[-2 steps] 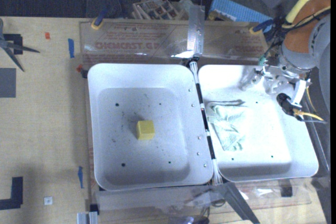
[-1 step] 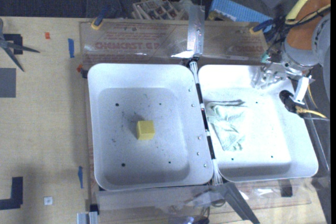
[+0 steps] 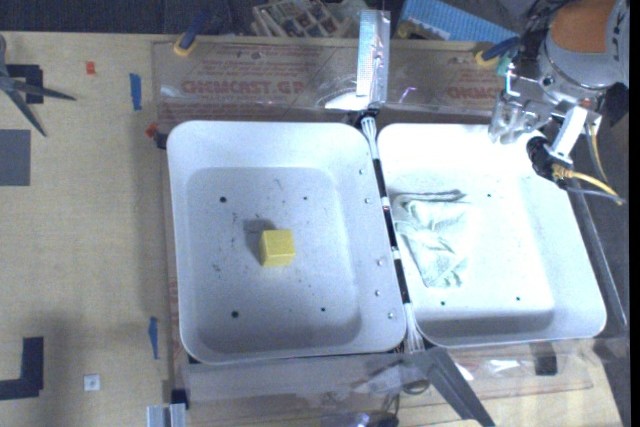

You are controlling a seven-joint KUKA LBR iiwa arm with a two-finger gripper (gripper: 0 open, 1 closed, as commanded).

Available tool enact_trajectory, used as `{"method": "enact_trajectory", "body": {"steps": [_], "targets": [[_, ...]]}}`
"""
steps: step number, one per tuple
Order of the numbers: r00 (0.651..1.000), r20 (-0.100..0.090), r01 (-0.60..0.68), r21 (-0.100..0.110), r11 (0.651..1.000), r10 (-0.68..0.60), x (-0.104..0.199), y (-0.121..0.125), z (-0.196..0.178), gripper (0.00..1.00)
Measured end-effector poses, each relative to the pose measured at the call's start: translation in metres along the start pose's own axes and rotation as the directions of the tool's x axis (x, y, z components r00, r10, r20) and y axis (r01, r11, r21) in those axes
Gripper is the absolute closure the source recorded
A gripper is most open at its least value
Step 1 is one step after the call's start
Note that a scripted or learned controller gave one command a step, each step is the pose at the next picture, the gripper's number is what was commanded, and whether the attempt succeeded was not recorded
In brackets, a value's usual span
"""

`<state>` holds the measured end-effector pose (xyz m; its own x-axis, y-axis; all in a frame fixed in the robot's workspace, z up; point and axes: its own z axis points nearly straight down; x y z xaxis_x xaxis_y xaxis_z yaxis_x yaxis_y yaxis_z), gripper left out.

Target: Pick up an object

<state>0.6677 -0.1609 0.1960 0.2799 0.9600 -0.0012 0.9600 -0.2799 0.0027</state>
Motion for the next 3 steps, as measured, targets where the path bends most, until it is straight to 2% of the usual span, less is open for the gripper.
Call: {"method": "enact_trajectory", "body": {"steps": [1, 2, 3], "targets": [[1.000, 0.000, 0.000, 0.000, 1.000, 0.000, 0.000, 0.000, 0.000, 0.00], [0.923, -0.002, -0.385, -0.001, 0.923, 0.385, 0.021, -0.054, 0.109, 0.00], [0.923, -0.006, -0.386, -0.002, 0.923, 0.386, 0.021, -0.052, 0.097, 1.00]]}}
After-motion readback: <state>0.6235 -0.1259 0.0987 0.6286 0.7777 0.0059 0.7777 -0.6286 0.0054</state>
